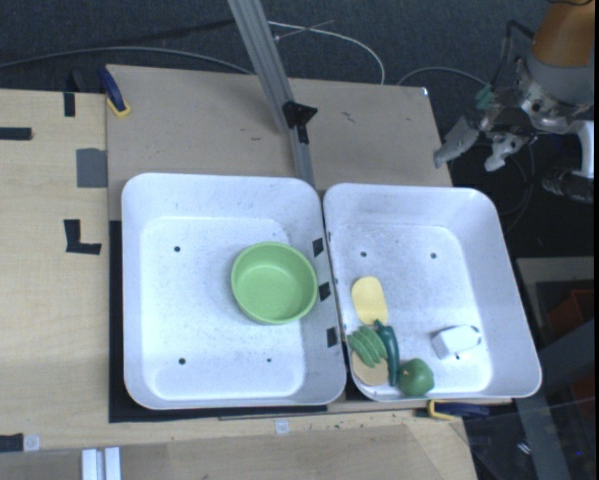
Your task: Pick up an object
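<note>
While the arm sits up at the top right, past the bins, this is how things lie.

Left bin [149,268]: it holds one green bowl [273,283], a bit right of the middle, open side up.
Right bin [479,268]: its things bunch in the near part.
Yellow piece [368,297]: by the wall between the bins.
Green toys: a leafy green thing [377,346] lies just under the yellow piece, and a round green ball [415,376] sits next to it by the near edge.
White thing [456,341]: near the right side, apart from the green toys.
Open room: the far half of the right bin is bare, and so is most of the left bin around the bowl.
Gripper [479,146]: up above the bench, outside the right bin's far corner, holding nothing.
Fingers: too small and dark to tell how they stand.
</note>
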Motion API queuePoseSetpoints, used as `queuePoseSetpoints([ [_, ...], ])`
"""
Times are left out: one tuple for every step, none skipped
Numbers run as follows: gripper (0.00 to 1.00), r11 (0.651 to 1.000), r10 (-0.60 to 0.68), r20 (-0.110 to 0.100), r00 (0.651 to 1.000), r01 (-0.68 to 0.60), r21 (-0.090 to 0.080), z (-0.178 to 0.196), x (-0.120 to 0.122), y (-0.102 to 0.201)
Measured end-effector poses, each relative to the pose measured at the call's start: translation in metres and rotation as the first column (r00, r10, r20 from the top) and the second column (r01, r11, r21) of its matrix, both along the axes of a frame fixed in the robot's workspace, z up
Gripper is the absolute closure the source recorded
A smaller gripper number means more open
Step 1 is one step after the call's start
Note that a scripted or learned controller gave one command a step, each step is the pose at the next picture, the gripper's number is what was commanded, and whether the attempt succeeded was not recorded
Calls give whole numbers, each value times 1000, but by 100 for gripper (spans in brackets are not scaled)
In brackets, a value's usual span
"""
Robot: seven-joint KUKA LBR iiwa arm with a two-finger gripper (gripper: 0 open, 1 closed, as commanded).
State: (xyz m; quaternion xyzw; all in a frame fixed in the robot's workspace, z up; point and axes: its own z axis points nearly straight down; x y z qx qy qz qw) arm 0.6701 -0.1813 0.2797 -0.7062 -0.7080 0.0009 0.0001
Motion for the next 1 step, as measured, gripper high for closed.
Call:
queuePoseSetpoints([
  [0, 1000, -1, 0, 1000, 1, -1, 0, 0, 0],
])
